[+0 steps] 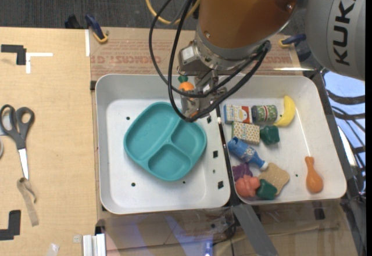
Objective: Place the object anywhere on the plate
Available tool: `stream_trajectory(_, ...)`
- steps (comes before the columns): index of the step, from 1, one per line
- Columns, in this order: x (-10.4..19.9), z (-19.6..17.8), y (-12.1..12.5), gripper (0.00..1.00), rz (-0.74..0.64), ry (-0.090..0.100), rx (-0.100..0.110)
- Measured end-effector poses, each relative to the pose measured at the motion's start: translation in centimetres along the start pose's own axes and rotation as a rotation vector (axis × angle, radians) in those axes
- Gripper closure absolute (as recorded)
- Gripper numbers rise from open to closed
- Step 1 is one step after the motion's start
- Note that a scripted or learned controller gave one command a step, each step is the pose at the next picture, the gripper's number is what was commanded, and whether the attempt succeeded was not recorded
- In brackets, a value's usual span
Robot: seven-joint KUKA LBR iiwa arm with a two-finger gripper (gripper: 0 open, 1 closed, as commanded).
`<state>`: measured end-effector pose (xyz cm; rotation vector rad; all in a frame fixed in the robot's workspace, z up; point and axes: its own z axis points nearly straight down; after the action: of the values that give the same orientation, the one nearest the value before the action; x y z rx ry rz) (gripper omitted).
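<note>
Camera view, bench left: scissors [17, 133] lay on the wood, well apart from the bins.
Left bin [110, 150]: a teal plate [165, 141] with three compartments sat tilted toward the bin's right half; bare white floor lay open to its left and below it.
Plate edge: its upper right corner lay just under the gripper [195, 95].
Gripper: hung over the left bin's upper right, near the divider; a small orange object [186, 86] showed at the fingers, but cables hid whether they were closed on it.
Right bin [325, 133]: banana [286, 111], can [264, 112], boxes, a blue bottle [247, 153], bread [274, 176] and an orange drumstick [313, 175] crowded the left and lower parts; open floor lay between banana and drumstick.
</note>
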<state>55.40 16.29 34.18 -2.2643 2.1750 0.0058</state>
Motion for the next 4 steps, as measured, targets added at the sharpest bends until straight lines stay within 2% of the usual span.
stream_trajectory(1,5.9,-8.5,-0.4,1.0,-0.161,0.0,0.002)
stream_trajectory(2,2.4,-8.0,-0.2,1.0,-0.303,0.0,0.0)
stream_trajectory(3,-1.9,0.4,3.8,1.0,-0.204,0.001,-0.001)
stream_trajectory(4,-1.9,0.4,3.7,0.0,-0.204,0.001,0.0)
